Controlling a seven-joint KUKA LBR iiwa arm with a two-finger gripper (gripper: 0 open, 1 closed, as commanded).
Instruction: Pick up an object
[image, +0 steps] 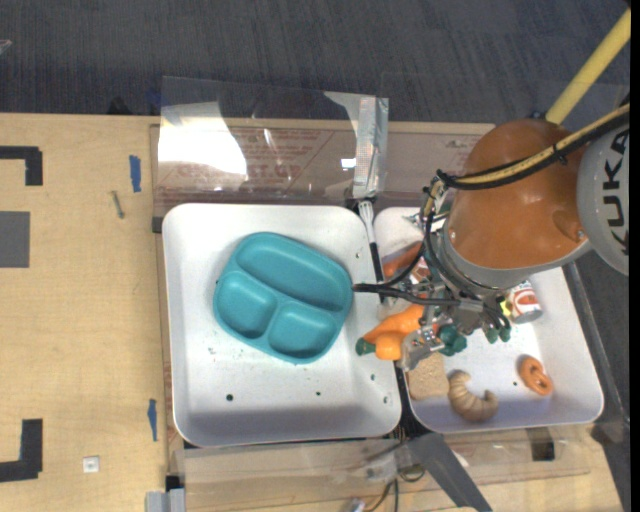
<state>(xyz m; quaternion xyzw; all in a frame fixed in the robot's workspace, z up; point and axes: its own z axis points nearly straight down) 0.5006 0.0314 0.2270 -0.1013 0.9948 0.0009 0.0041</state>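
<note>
Orange band of arm tops view, hiding wrist. Gripper low in right bin; can't tell jaw state. Toy carrot touching jaws' left side, bread slice just below, croissant near. Nothing visibly lifted; pick looks undone.

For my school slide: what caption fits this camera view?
Robot arm lowers its pincer over a toy carrot in the right bin; teal tray sits left.
</note>
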